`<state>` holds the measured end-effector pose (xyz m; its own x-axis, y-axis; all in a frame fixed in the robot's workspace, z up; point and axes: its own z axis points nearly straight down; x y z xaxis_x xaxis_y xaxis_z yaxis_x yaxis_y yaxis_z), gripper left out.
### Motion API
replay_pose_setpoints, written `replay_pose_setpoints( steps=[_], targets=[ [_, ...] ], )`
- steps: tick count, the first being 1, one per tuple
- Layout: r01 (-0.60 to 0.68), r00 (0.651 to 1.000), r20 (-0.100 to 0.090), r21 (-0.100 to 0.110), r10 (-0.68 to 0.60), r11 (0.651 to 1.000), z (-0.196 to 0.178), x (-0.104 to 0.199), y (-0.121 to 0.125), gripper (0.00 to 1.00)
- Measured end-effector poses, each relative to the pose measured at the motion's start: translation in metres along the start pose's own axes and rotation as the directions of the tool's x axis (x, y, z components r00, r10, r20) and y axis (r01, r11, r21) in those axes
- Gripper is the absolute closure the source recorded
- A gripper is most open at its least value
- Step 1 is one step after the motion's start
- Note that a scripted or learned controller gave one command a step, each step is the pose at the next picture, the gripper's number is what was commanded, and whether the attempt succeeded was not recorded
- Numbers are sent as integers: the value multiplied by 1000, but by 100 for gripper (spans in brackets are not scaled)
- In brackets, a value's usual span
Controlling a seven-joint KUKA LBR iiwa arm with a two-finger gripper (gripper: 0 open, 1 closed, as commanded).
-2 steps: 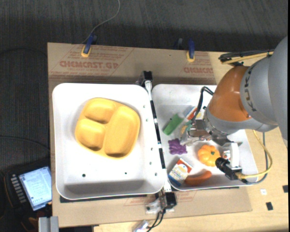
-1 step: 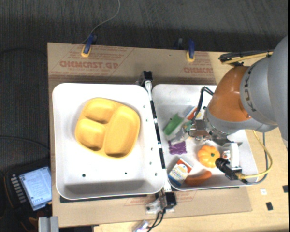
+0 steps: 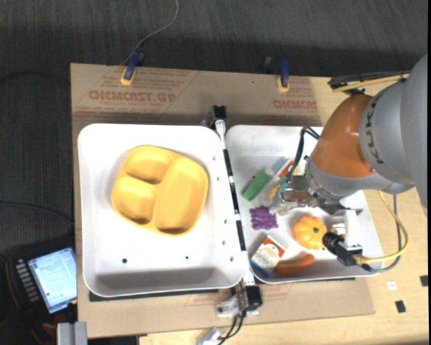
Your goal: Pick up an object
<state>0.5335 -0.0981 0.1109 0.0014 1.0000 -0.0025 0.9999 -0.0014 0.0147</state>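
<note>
Right bin (image 3: 244, 139), contents taken from the purple grape cluster (image 3: 263, 218) as landmark: green oblong piece (image 3: 257, 185) just above it, long axis slanting up to the right; orange pumpkin-like toy (image 3: 309, 232) to its right; small carton (image 3: 266, 256) below it, with a reddish sausage-shaped piece (image 3: 296, 265) beside that. Gripper (image 3: 293, 195) sits low in the bin just up and right of the grapes, wrist housing covering its tip, so its opening and any hold cannot be told. Nearest candidates, by judgement: grapes down-left, pumpkin down-right.

Two white bins (image 3: 93, 192) — one yellow tray (image 3: 160, 188), five small toys (image 3: 263, 218).
</note>
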Motion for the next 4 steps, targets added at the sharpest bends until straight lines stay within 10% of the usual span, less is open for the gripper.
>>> replay_pose_setpoints(
  steps=[1, 2, 3, 4],
  targets=[
    [0, 1000, 0, 0, 0, 1000, 0, 0, 0, 0],
    [0, 1000, 0, 0, 0, 1000, -10, 0, 0, 100],
    [0, 1000, 0, 0, 0, 1000, -9, 0, 0, 0],
    [2, 1000, 1, 0, -2, 1000, 21, 4, -38, 0]
  ],
)
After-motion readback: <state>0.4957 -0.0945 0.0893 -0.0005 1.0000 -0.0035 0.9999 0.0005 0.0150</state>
